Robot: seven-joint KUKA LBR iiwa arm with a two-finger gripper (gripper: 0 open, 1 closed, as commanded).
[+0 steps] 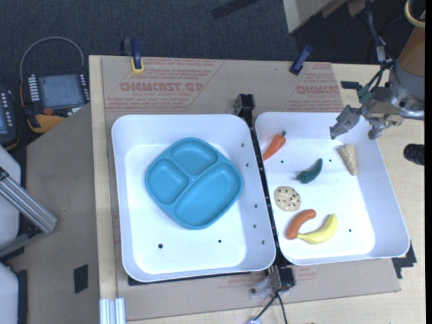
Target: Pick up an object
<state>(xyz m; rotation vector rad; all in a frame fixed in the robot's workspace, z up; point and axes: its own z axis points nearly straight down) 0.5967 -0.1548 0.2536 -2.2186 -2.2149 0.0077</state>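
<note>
Lying in the right bin (388,201) are a carrot (273,146), a green pepper (311,171), a cookie (287,197), a sausage (300,223), a banana (320,230) and a pale wedge (348,158), maybe bread. Just above the wedge hangs the pincer (356,127), fingers spread apart and holding nothing. A blue plate (194,182) sits in the left bin (135,248).

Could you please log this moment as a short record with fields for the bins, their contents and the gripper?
left bin: blue divided plate
right bin: carrot, dark green vegetable, cookie, sausage, banana, beige wedge
touching: sausage and banana
gripper: jaws open, holding nothing, above the right bin's far edge
nearest item to gripper: beige wedge
</note>
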